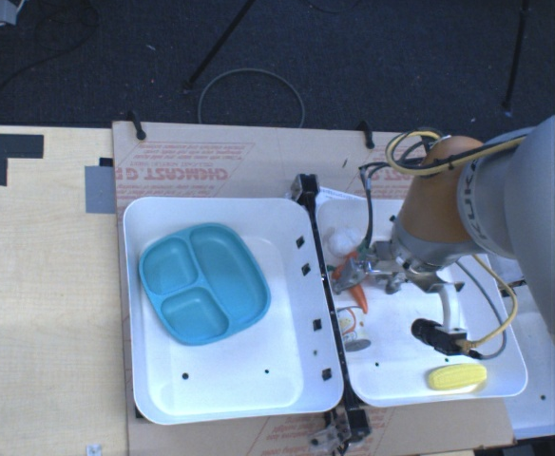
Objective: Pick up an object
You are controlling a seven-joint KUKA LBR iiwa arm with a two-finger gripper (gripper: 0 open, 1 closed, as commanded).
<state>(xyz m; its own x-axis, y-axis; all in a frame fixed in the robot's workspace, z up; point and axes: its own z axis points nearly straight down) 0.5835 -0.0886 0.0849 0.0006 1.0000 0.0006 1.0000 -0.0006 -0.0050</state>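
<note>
Camera view looks down on both bins, and the arm (510, 193) enters from the right side, its grey body crossing the far right corner of the right bin (401, 373). The orange band (437, 207) sits over the bin's back half. Below it the wrist turns toward the wall shared by the two bins. The gripper (347, 274) hangs low over the right bin's left side, close to that wall. Its metal parts blur together at this slant, so I cannot tell whether it is wide or narrow.

An orange object (358, 298) lies right at the gripper, one end showing just below it. It may be touching the gripper, but nothing shows it being held. Just in front of it lies a small pale item (354, 330), and a white lump (342, 239) lies behind the gripper. A yellow object (456, 378) rests near the right bin's front right corner, well apart from the gripper.

In the left bin (220, 383), a blue divided plate (203, 281) lies flat toward the left wall.
</note>
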